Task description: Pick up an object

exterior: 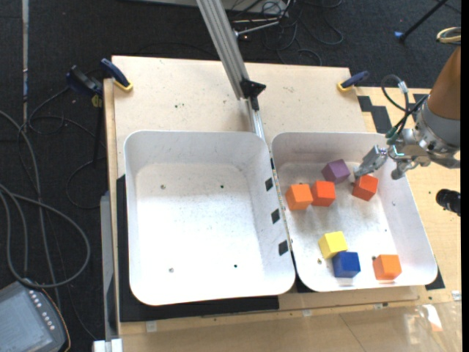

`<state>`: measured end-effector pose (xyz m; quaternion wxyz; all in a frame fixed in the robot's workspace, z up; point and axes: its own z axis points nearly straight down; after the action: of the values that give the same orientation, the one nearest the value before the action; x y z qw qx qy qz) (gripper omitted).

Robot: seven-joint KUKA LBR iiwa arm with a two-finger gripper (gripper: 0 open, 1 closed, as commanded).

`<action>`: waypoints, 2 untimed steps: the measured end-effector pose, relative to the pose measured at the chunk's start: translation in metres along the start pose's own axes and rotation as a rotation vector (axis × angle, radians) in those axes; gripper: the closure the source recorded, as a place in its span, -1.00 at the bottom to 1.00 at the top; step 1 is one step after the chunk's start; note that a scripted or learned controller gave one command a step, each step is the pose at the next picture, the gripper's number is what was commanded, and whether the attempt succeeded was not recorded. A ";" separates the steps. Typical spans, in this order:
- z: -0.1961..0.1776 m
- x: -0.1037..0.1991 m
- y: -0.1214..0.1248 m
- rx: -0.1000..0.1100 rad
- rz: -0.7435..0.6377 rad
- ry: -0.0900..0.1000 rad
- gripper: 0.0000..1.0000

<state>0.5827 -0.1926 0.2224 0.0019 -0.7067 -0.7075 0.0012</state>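
You see the gripper [382,160] low over the right bin [418,218], its fingers spread apart and gripping nothing, one tip just beside the red cube [365,187], probably lining up a grab. The other cubes sit apart, so nothing crowds that approach.

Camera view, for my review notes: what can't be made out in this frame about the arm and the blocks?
- Gripper: too small and blurred to tell its state, or whether it touches the red block beside it.
- Arm: cut off by the right edge above the orange band.
- Blue block: partly overlapped by the yellow block; contact unclear.
- Right bin: far-right rim partly hidden under the gripper.
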 end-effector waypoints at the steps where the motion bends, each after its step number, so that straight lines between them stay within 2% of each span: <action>1: -0.002 0.000 0.001 -0.004 0.000 -0.001 -1.00; 2: 0.042 -0.003 0.002 0.000 0.001 -0.001 -1.00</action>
<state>0.5849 -0.1953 0.1809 0.0015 -0.7072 -0.7071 0.0014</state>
